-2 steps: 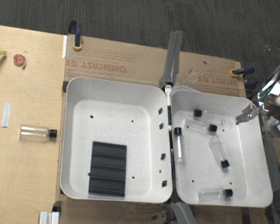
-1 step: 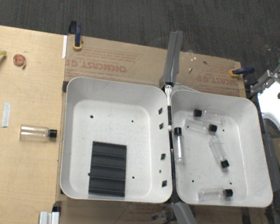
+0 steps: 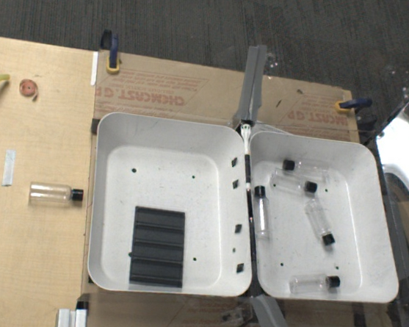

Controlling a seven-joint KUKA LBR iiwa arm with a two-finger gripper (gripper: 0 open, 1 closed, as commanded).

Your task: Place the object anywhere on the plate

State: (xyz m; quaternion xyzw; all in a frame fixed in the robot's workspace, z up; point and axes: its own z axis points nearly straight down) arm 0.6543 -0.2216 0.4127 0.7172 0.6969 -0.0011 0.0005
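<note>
in the right white bin (image 3: 375, 217) lie small clear plastic bottles with black caps (image 3: 320, 227). the dark ribbed plate (image 3: 157, 246) in the left white bin (image 3: 113, 185) has nothing on it, so the job is not begun. i cannot tell how the gripper stands.

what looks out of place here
One clear plastic bottle with a black cap lies on its side on the wooden bench, outside the bins, while similar clear capped bottles lie scattered in the right white bin.
</note>
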